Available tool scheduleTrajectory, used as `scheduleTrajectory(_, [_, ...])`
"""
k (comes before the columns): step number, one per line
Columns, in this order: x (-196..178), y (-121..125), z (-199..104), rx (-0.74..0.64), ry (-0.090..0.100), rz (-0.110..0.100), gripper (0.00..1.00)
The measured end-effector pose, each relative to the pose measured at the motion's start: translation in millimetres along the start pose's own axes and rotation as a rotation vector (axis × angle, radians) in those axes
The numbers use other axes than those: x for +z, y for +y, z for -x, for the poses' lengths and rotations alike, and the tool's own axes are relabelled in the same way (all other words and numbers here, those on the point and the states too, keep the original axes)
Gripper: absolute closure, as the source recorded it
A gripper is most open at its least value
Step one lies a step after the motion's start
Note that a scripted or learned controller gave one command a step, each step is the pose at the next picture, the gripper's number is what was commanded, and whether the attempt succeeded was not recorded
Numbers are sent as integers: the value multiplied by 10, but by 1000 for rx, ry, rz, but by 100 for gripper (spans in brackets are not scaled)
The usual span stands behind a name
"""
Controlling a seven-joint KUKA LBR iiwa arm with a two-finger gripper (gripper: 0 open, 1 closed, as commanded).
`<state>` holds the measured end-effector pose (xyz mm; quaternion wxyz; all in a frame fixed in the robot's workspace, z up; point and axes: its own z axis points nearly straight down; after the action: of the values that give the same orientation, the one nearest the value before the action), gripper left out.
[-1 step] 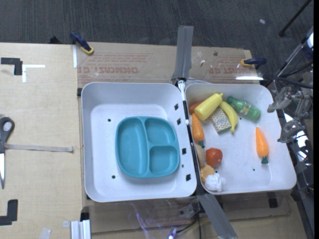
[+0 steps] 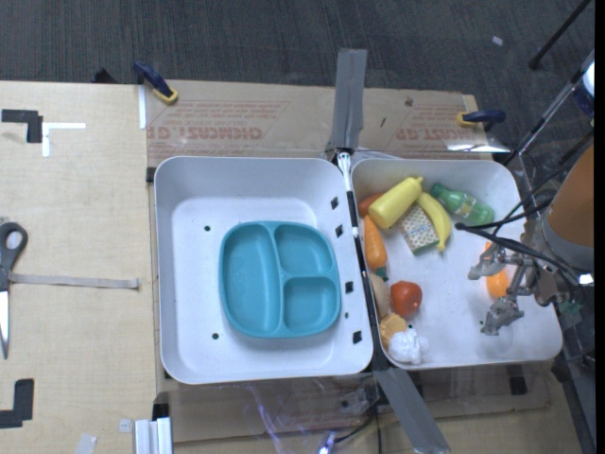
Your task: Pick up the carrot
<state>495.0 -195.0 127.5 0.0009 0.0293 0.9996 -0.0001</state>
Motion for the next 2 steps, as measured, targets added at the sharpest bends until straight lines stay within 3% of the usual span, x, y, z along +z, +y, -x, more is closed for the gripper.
scheduleTrajectory(1, [-99, 7, 30, -4, -6, -2, 100])
scheduleTrajectory(2, [-910, 995, -206, -476, -5, 0, 100])
